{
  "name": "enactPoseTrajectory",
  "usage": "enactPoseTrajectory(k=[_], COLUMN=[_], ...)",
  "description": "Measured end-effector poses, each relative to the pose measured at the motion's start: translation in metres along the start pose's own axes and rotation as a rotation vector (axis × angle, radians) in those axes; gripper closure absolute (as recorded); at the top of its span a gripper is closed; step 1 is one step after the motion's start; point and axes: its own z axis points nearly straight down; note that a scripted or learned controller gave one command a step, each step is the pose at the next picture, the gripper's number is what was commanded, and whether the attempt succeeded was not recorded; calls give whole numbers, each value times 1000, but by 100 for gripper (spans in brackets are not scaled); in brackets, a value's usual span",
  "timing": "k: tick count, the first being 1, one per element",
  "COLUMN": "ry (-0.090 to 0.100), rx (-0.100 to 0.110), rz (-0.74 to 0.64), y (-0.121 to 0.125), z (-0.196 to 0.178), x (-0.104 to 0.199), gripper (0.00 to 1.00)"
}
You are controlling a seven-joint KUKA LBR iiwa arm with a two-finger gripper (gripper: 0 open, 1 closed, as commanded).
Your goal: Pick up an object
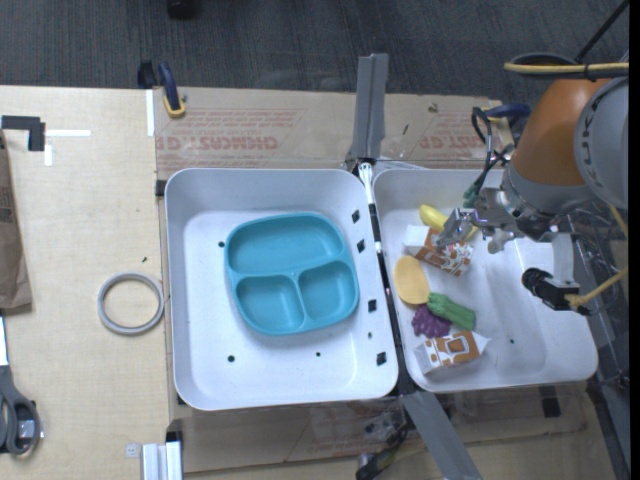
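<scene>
The right bin (545, 353) holds several small items. A yellow banana-like piece (432, 216) lies at the back, with a red and white packet (447, 256) just in front of it. A yellow oval piece (411, 280), purple grapes (430, 321), a green piece (453, 311) and a brown and white carton (450, 351) lie along the bin's left side. My gripper (461, 226) hangs low over the back of this bin, right above the red and white packet and beside the yellow piece. I see nothing clearly held between its tips.
The left bin (195, 298) holds a blue divided plate (292, 272). A grey ring (131, 302) and scissors (18, 420) lie on the bench to the left. A metal post (369, 108) stands behind the divider between the bins. The arm's cables (555, 288) hang over the right bin's right side.
</scene>
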Motion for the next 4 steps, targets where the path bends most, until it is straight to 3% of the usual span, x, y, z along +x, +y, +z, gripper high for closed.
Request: enactPoseTrajectory(k=[1,2,3,4], ry=[-13,0,12,0], rx=[-26,-3,32,-2], rz=[-521,-690,-561,-486], y=[24,-16,39,6], z=[19,35,26,35], x=[17,22,23,22], gripper=[0,0,0,0])
